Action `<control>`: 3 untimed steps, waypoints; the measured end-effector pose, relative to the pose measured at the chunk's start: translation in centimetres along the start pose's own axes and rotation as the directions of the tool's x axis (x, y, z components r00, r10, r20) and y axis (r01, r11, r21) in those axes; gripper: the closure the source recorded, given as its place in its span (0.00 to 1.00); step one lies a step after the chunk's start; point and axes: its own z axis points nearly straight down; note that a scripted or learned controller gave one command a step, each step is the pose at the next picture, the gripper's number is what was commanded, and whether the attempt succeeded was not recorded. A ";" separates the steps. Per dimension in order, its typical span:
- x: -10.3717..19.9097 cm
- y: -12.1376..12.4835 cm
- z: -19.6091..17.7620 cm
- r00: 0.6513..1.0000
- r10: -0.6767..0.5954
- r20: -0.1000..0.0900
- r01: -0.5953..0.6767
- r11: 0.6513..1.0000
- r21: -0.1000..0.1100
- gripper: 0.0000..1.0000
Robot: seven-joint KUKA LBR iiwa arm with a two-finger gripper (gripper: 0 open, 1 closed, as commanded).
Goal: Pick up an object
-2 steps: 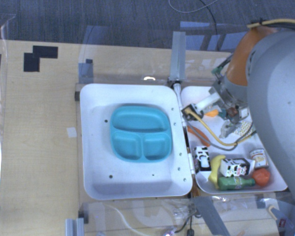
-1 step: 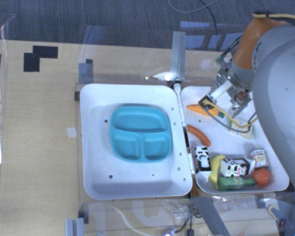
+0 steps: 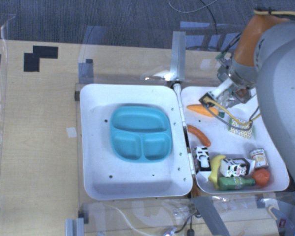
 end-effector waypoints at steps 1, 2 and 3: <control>2.9 -6.4 -12.7 0.984 0.178 -0.001 -0.178 0.984 0.000 1.00; 7.8 -10.4 -17.5 0.998 0.069 0.000 -0.069 0.998 0.000 1.00; 9.6 -15.8 -16.5 0.993 0.117 0.000 -0.117 0.993 0.002 1.00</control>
